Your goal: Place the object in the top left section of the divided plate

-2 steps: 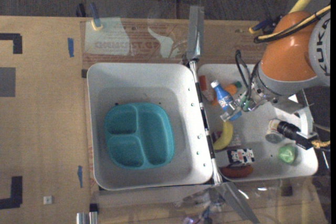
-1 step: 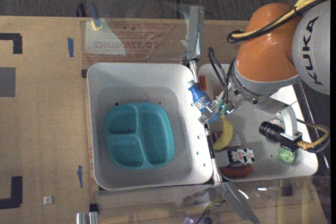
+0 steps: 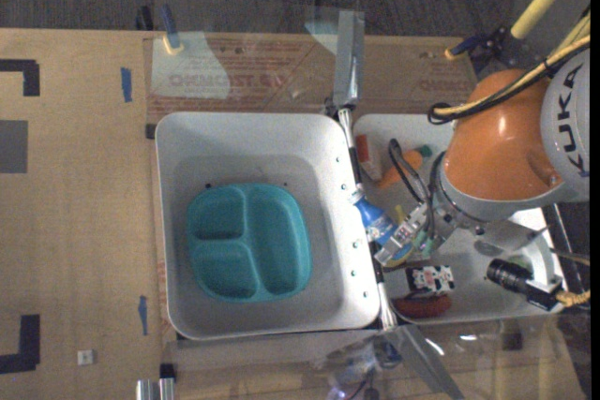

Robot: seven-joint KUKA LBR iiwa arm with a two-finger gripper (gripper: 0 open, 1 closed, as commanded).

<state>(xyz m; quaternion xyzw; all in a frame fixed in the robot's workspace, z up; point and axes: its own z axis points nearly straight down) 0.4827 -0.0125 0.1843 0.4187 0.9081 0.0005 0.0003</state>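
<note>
Teal divided plate [image 3: 248,242] sat in the left bin [image 3: 187,155]. It had 3 compartments: 2 small on its 9 o'clock side, 1 long on its 3 o'clock side.

Blue object [image 3: 372,217], small and glossy, lay in the right bin [image 3: 469,312] against that bin's 9 o'clock wall, well apart from the plate.

Arm [image 3: 497,155] reached in from 3 o'clock, its orange band over the right bin and its wrist angled toward 8 o'clock. Gripper [image 3: 401,241] was just beside the blue object, at its 4 o'clock. Open or closed: could not tell.

Black-and-white patterned item [image 3: 429,277] lay at the gripper's 5 o'clock.

"KUKA" was readable on the grey arm housing. Printing on the sheet [image 3: 220,80] at 12 o'clock was illegible.
</note>
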